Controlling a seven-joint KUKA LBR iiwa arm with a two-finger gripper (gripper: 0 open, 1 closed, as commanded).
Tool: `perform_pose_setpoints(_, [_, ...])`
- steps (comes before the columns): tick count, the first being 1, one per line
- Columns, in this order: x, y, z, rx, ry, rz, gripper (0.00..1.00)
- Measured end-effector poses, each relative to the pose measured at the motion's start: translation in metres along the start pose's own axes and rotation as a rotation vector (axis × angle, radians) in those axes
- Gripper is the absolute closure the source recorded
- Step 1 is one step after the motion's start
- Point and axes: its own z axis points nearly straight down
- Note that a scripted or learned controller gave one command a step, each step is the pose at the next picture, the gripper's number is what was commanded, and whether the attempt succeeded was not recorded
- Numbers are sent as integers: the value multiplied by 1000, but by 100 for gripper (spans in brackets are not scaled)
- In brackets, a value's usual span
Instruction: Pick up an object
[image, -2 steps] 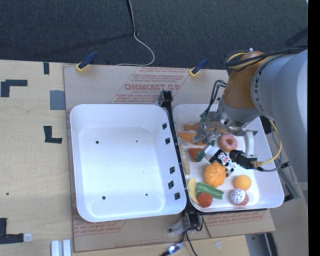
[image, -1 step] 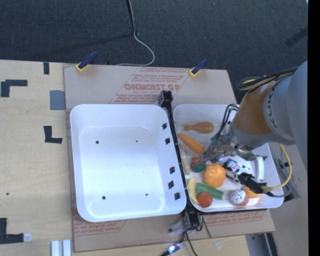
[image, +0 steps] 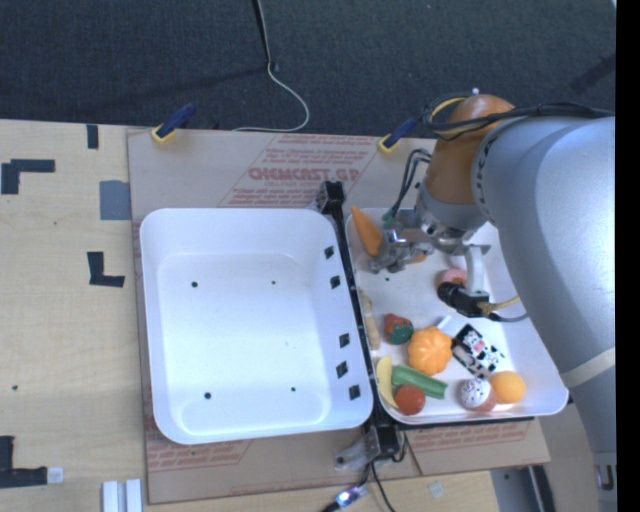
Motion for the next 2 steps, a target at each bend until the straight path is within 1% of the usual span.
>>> perform_pose_setpoints(1, [-2,-2,0,-2,0,6,0])
perform_pose_setpoints(2, [0,6,1,6,-1,6,0])
